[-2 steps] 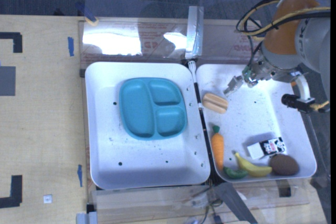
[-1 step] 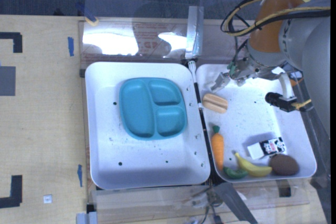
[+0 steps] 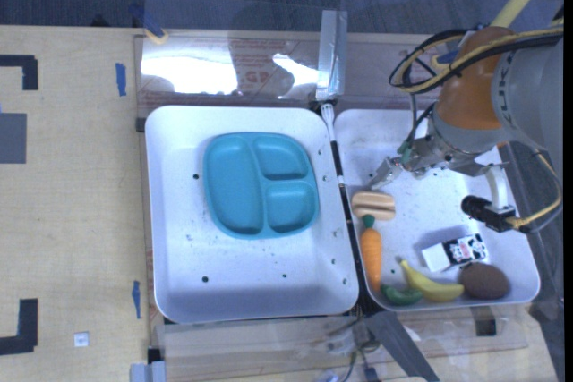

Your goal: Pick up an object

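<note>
My gripper (image 3: 387, 172) hangs over the upper left part of the right bin (image 3: 519, 233), pointing down and to the left. Just below its tip lies a tan bun-like toy (image 3: 373, 205), apart from it. An orange carrot (image 3: 371, 256) lies under the bun along the bin's left wall. Along the front are a yellow banana (image 3: 431, 282), a small green piece (image 3: 400, 294) and a brown oval object (image 3: 486, 281). A white and black box (image 3: 455, 252) lies just above the banana. I see nothing held in the gripper.
The left bin (image 3: 179, 264) holds a blue divided plate (image 3: 261, 183). A raised divider (image 3: 338, 192) separates the two bins. The grey arm with its orange band (image 3: 470, 98) and cables crosses the right bin's upper right corner. A black part (image 3: 488, 212) juts over the bin's right side.
</note>
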Action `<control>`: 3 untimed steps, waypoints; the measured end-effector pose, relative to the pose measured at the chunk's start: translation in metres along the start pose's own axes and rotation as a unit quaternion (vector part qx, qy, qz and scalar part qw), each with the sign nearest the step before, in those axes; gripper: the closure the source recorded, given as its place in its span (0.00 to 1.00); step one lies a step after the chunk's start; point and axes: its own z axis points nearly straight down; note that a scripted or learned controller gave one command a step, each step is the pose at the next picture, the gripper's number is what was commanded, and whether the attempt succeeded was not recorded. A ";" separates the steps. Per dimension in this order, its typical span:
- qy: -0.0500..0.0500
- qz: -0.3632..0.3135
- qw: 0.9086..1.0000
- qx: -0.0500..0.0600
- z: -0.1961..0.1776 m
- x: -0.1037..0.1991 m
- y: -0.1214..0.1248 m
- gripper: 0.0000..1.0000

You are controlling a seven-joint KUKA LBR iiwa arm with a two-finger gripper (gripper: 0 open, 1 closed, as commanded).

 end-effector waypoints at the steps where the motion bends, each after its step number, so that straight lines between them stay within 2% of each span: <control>1: 0.000 0.027 1.000 0.000 -0.023 0.003 -0.003 0.00; 2: 0.000 0.018 1.000 -0.001 -0.001 0.016 -0.025 0.00; 3: -0.001 -0.028 1.000 -0.001 -0.038 -0.006 -0.034 0.00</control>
